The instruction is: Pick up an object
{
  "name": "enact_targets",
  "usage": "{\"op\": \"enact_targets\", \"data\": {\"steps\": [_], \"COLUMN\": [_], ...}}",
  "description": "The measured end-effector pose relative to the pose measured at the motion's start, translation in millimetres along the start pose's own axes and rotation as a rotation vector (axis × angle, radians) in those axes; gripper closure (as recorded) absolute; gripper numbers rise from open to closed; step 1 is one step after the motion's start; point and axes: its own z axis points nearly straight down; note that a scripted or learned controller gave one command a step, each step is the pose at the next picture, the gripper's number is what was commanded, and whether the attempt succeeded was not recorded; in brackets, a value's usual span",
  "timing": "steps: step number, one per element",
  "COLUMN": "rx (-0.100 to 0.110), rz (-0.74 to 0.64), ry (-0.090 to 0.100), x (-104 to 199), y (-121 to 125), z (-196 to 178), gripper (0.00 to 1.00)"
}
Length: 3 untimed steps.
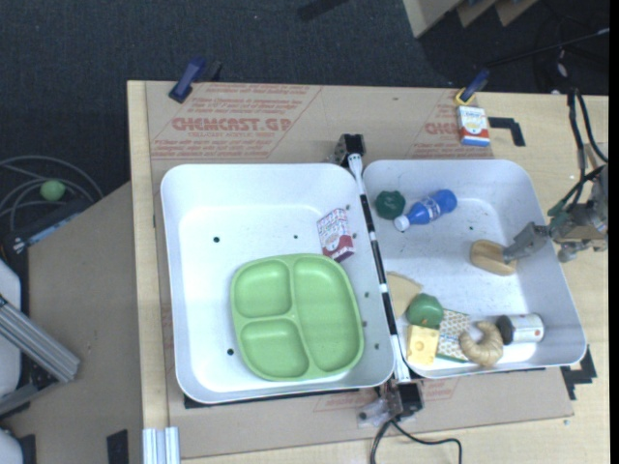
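The two-finger gripper enters at the 3 o'clock edge of the right white bin, its grey fingers pointing toward 9 o'clock. The fingertips end just beside the tan oval wooden block, which lies on the bin floor at 8 o'clock from them. Whether the tips touch the block cannot be told, and the jaw state cannot be told either. No object is seen between the fingers.

At 10 o'clock from the gripper, well apart from it, lies the blue plastic bottle with a white cap, tilted, cap toward 8 o'clock. Just beside that cap, at 10 o'clock, sits the dark green round object.

Along the 6 o'clock side of the right bin is a cluster: the white cylindrical container with a dark end, the brown ring-shaped pretzel toy, the yellow perforated block and the light green rounded object, which rests at 12 o'clock of the yellow block.

The left white bin adjoins the right bin along a shared centre wall. It holds the light green three-compartment plastic tray toward 5 o'clock of its floor. The red and white packet sits at 1 o'clock from the tray, near the centre wall.

Both bins stand on the brown cardboard-covered bench. A small white, red and blue carton lies on the bench at 12 o'clock from the right bin.
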Motion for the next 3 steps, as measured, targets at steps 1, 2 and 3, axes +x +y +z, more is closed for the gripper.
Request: {"op": "enact_targets", "data": {"steps": [1,2,3], "rx": [-0.002,-0.001,0.002], "rz": [-0.002,-0.003,0.000], "ry": [0.001,0.001,0.000], "x": [42,114,108], "y": [69,145,45], "z": [41,54,86], "gripper": [0.00,0.00,0.00]}}
